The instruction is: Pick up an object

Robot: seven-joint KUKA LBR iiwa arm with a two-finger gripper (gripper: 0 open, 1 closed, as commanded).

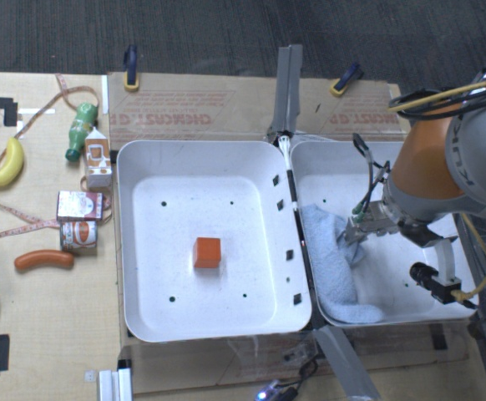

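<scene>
An orange-red cube (208, 252) sits near the middle of the left bin (143, 224). A light blue cloth (331, 270) lies crumpled along the left side of the right bin (410, 307). My gripper (351, 239) hangs low in the right bin, right at the cloth's upper right edge, with the grey arm and its orange band behind it. Its tips touch or nearly touch the cloth. The fingers are too small and dark to read.
On the wooden bench left of the bins lie a banana (5, 165), a green bottle (81, 129), a small carton (98, 162), a can (79, 235) and a sausage (44, 261). A metal divider (286, 90) stands between the bins.
</scene>
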